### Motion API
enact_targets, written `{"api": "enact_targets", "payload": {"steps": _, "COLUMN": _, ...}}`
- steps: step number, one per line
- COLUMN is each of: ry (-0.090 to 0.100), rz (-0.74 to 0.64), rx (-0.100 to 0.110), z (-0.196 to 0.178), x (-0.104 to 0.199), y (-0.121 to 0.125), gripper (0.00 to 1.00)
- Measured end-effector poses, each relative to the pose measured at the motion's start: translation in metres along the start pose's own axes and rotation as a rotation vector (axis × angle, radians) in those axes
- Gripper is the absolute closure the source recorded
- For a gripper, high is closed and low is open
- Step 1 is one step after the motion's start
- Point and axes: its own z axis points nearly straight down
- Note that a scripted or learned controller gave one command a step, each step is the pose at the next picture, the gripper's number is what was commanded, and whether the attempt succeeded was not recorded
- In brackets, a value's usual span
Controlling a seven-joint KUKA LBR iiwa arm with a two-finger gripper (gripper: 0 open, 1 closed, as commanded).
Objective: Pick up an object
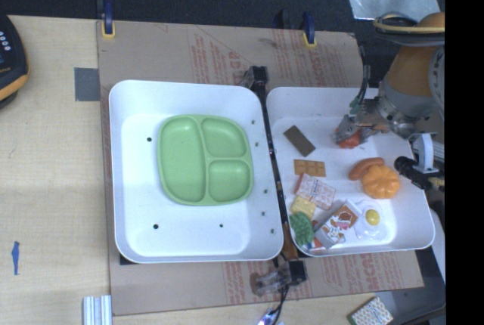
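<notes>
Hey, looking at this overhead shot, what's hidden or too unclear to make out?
- Pincer: its tip sits over a red item in the right bin; grip unclear, too small and dark.
- Red item: mostly covered by the pincer, so its identity is unclear.
- Arm: cut off by the right edge.
- Small packets at the bin's front: overlapping, print too small to read.

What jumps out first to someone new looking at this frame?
Likely the green divided plate, lying alone in the middle of the left bin. Next, the clutter in the right bin: an orange pumpkin-like toy, a fried egg toy and small packets toward its near edge. The gripper is down at that bin's far side, over a small red item.
</notes>
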Motion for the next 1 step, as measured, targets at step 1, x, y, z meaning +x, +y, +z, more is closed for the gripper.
{"api": "enact_targets", "payload": {"steps": 1, "ry": 0.003, "rz": 0.000, "rx": -0.008, "z": -0.0555, "x": 0.0528, "y": 0.0397, "gripper": 1.00}}
